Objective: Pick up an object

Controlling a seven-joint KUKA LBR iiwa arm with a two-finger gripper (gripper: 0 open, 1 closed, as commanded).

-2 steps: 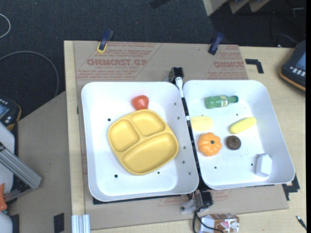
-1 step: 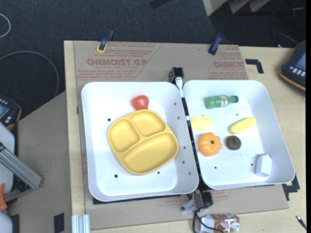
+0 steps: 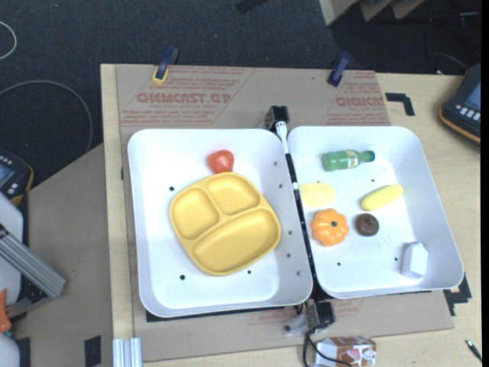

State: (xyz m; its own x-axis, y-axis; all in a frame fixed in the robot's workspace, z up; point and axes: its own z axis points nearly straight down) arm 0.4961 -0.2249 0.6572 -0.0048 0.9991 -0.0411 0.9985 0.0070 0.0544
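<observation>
Left white bin [image 3: 145, 228]: yellow three-compartment plastic tray [image 3: 224, 222], flat, askew; small red rounded piece [image 3: 221, 160] just beyond it. Right white bin [image 3: 432, 205]: green bottle [image 3: 346, 159] lying sideways; pale yellow block [image 3: 316, 195]; yellow oblong piece [image 3: 381, 197]; orange pumpkin [image 3: 330, 227]; brown disc [image 3: 367, 225]; white block [image 3: 414, 259].

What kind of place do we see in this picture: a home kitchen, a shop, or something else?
Most likely a robotics lab bench, not a kitchen. Two white bins sit on a board held by clamps, with cables on dark carpet. The toy food, such as the small pumpkin and the yellow divided plate, looks like test material.
</observation>
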